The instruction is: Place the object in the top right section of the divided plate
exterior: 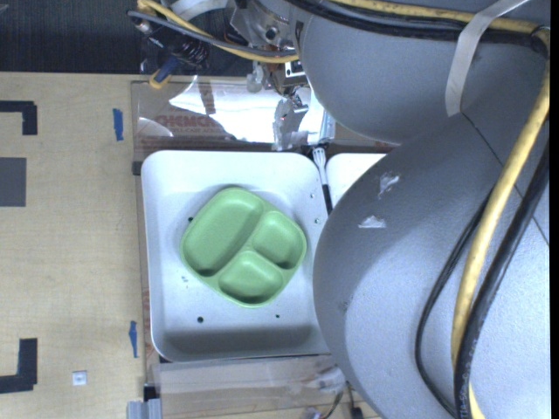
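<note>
Green three-section moulded plate (244, 245) sits mid left white bin (166, 321), sections bare.
Placing step pending; grey arm (437, 234) looms; gripper state: cannot tell.

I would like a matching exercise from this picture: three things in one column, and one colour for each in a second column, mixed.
Things:
1. divided plate
2. left bin
3. cable along the arm

Colours:
A. white
B. yellow
C. light green

Pairs: 1-C, 2-A, 3-B
</note>
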Action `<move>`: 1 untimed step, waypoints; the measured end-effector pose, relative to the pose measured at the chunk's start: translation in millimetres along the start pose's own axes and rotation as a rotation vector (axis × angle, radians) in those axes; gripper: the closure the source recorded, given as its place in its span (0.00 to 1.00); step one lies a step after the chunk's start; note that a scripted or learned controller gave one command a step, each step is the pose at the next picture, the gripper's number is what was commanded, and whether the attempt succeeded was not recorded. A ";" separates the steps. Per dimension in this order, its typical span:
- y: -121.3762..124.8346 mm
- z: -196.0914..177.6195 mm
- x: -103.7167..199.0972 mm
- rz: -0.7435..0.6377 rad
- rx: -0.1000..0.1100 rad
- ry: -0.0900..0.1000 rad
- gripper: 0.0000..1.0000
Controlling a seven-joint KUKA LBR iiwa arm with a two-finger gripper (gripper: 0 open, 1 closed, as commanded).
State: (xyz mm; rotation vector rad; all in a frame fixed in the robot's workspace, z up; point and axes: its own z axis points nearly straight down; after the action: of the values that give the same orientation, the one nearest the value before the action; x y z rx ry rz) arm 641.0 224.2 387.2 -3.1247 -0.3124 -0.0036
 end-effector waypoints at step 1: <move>0.8 -47.9 14.6 -0.403 -0.001 -0.004 0.00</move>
State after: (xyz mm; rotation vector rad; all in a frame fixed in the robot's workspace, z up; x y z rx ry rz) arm 655.3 226.2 435.1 -3.0010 -0.9319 0.0016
